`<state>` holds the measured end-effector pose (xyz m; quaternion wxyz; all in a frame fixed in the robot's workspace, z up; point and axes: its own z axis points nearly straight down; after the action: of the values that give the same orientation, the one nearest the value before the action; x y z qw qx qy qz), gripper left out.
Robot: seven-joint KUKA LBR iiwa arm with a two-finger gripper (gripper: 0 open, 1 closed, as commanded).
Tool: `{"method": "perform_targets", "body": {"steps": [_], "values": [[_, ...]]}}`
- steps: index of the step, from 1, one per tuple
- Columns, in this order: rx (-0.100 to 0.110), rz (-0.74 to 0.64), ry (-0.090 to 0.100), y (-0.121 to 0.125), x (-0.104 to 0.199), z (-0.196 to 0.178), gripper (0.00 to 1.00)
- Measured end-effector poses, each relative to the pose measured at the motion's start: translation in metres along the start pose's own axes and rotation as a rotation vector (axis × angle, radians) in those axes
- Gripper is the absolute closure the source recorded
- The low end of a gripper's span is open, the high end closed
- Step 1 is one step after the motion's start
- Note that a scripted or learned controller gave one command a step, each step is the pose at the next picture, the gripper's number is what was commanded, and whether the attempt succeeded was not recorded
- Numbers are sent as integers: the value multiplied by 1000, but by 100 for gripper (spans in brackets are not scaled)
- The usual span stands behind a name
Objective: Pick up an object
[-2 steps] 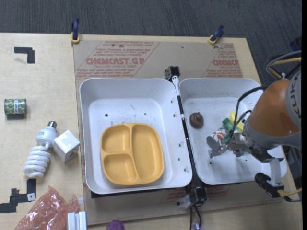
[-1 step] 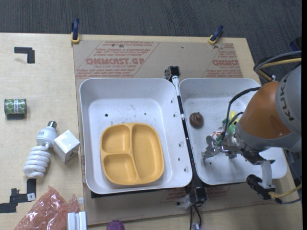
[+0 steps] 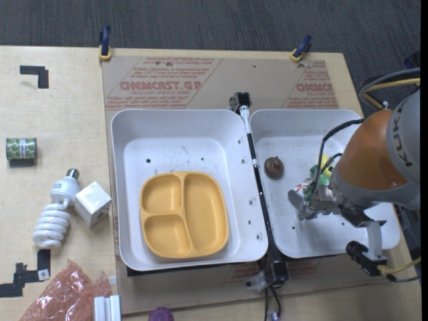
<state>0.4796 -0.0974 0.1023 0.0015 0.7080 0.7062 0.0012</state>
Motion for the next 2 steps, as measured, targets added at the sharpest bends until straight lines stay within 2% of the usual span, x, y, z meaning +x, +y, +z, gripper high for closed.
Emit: {"method": "perform_targets", "body": {"steps": [1, 2], "values": [[3, -4, 0, 56, 2, 10, 100], [3, -4, 0, 56, 2, 10, 0]]}}
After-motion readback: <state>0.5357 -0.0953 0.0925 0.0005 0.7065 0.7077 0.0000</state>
